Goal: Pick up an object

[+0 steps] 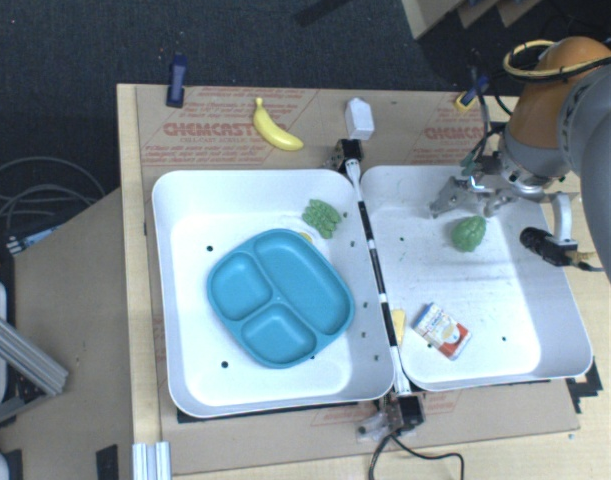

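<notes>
In the right bin (545, 358), a green lumpy object (469, 234) lies near the far side. My gripper (472, 200) hovers just behind and above it, fingers spread open, and nothing is between them. The left fingertip (441, 206) points toward the middle of the bin. A small red and white packet (441, 330) rests near the front of the same bin. A second green leafy object (323, 217) sits in the left bin (185, 268), by the far corner of a blue divided plate (278, 296).
A yellow banana (276, 128) lies on the board behind the left bin. A small white block (360, 118) stands behind the divide between the bins. A black part (543, 245) on the arm hangs over the right bin's right side.
</notes>
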`<act>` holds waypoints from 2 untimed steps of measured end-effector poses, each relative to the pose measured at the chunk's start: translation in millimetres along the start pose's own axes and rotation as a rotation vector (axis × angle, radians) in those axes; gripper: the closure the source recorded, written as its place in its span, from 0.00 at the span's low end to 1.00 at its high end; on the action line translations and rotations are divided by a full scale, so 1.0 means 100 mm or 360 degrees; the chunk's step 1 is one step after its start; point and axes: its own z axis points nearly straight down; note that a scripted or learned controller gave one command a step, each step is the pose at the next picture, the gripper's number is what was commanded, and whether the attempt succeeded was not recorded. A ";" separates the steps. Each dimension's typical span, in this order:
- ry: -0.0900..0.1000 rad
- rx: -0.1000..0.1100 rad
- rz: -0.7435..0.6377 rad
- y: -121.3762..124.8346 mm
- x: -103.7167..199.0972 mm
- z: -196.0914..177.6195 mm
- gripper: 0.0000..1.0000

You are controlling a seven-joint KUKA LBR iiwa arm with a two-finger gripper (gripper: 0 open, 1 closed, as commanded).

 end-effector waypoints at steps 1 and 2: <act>0.0003 0.0000 0.0000 -0.36 0.34 -0.01 0.00; 0.0004 0.0002 -0.0001 -0.54 0.71 -0.01 0.00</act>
